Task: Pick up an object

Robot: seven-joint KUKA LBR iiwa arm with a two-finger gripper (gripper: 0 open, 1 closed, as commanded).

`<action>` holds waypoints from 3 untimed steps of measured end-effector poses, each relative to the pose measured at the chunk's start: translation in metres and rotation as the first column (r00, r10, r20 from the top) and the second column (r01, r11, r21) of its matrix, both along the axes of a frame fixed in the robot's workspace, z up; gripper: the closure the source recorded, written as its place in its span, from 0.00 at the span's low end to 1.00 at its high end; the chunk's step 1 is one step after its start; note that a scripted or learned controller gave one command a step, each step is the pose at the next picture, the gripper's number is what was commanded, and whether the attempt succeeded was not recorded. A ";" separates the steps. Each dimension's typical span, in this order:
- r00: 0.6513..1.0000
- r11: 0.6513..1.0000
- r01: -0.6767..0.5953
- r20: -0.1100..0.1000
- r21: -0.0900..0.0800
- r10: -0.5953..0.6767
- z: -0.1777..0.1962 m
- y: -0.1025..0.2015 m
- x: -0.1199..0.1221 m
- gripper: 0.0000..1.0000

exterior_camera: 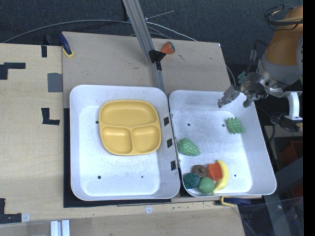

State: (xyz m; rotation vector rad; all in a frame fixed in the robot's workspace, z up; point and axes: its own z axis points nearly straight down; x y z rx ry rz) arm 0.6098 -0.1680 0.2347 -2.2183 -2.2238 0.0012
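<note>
Where it lies, banana (223, 176) stands near-vertical.

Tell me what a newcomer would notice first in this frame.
Probably the yellow divided plate, lying alone in the left bin. Next, the heap of toy food in the near corner of the right bin: a banana, an orange-red piece and green pieces pressed together, with two green items lying apart further up. The gripper hangs open over that bin's far right corner, holding nothing.
</note>
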 end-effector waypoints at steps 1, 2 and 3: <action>1.000 1.000 0.000 0.000 0.000 0.000 0.000 0.000 0.000 0.00; 1.000 1.000 0.000 -0.006 0.000 0.000 -0.064 0.005 0.001 0.00; 1.000 1.000 0.001 -0.007 0.001 -0.001 -0.129 0.006 -0.001 0.00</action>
